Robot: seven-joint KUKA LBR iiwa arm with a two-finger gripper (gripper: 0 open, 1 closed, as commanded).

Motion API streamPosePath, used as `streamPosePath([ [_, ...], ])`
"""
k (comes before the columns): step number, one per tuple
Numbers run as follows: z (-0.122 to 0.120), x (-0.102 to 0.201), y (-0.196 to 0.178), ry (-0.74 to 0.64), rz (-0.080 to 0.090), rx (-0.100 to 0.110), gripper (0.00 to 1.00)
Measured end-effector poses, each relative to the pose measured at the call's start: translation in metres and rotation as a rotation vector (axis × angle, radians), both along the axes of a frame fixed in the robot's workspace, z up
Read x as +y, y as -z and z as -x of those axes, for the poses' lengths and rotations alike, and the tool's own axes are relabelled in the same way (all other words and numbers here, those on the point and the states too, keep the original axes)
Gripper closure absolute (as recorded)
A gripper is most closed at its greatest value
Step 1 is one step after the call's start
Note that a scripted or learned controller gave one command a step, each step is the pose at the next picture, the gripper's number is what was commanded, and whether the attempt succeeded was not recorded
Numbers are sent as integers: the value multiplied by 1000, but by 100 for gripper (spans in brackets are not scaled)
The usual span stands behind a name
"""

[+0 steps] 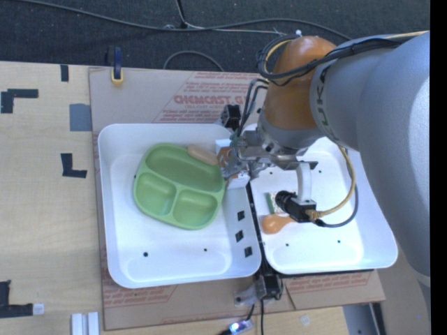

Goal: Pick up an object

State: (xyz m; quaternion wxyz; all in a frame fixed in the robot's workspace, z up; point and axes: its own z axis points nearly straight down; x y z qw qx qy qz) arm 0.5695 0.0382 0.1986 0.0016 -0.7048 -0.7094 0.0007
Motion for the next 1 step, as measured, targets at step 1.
streamPosePath([
  [1,7,50,-19,-1,-1,-3,100],
])
